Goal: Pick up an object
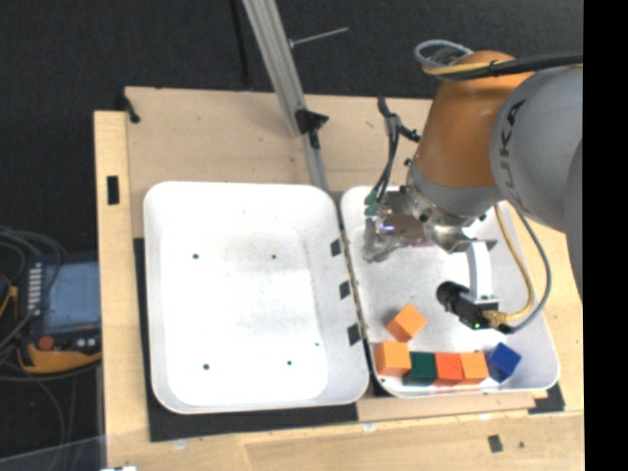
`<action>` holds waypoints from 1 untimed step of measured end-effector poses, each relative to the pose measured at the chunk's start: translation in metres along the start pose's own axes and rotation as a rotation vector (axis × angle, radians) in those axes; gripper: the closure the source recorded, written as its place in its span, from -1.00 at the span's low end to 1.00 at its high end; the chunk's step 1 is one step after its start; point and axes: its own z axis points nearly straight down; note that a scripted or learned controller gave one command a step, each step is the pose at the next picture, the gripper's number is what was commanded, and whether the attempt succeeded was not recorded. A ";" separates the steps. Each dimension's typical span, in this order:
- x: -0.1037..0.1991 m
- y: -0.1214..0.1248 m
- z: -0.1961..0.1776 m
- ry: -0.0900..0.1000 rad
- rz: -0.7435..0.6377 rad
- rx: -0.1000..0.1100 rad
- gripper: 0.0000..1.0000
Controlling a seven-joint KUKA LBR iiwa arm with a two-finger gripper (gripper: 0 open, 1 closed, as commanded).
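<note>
Arm: I see my arm [471,155] reaching in from 3 o'clock, its orange band over the upper part of the right bin [432,287].
Gripper: the gripper [381,245] hangs near the right bin's 10 o'clock corner, close to the wall it shares with the left bin [245,292]. I cannot tell its state; it looks blurred here and nothing shows in it.
Blocks: the things to pick all lie at the right bin's 6 o'clock edge. An orange block [407,321] sits alone, tilted, just above a row along the rim: another orange block [393,357], a green block [423,367], a red-orange block [449,366], a light orange block [474,365] and a blue block [503,360].
Step in hand: I judge I am at the approach, well apart from every block.
Best target: I would take the lone tilted orange block, since it has free floor on its sides, while the row blocks touch one another and hug the rim.
How to do it well: move toward 5 o'clock until I am over that block, turn the wrist to match its tilt, and come down straight.
Risk: the black fitting [461,304] and its cable hang at 3 o'clock of the block and could brush it.
</note>
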 end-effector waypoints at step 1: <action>0.043 0.007 0.007 -0.001 0.001 -0.001 1.00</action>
